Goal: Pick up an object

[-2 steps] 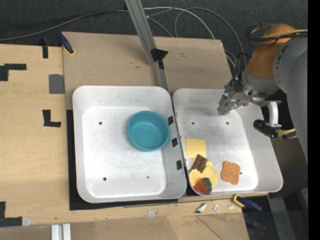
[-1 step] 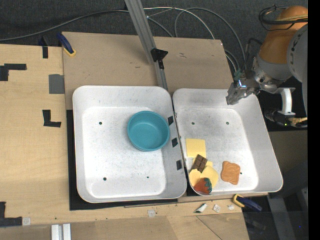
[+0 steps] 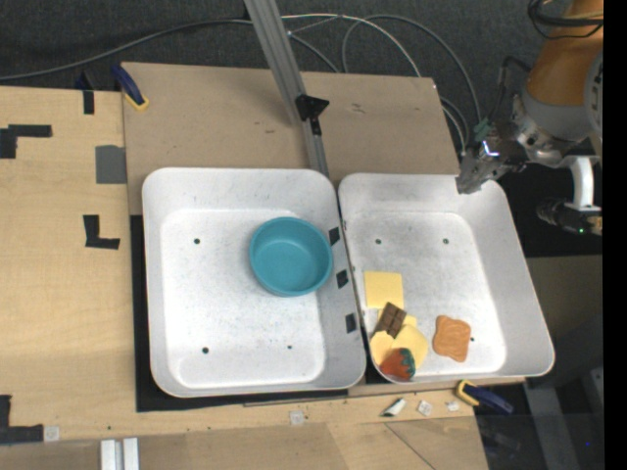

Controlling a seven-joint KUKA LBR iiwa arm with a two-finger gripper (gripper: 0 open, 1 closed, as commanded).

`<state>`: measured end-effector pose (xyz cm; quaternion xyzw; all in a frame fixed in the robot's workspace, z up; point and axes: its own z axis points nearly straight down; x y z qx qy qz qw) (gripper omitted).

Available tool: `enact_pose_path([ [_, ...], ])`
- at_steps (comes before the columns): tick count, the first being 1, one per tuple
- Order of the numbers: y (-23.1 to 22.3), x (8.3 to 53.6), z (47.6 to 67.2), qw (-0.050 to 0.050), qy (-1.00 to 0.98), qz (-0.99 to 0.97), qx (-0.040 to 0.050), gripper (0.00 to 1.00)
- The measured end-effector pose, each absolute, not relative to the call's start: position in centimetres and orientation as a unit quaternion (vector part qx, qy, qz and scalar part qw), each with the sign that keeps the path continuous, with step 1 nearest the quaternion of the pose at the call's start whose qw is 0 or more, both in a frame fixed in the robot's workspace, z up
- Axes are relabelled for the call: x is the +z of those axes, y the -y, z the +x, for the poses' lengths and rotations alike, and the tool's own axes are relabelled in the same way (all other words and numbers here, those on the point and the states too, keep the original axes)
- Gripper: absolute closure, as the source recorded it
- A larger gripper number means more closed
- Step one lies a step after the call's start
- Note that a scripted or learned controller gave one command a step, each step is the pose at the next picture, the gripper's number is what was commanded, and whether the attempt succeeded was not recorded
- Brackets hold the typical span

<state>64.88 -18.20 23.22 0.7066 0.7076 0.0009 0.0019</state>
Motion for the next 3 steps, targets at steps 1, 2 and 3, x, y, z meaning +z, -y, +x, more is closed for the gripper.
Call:
enact_pose_path([
  [1,18.2,25.9,65.0,0.001,-0.708,0.706,0.0007,1.00],
  [2,13.1,25.6,64.8,-0.001,-0.709,0.705,0.0002,1.00],
  [3,7.0,25.6,63.3,-0.001,-0.710,0.705,0.0000,1.00],
])
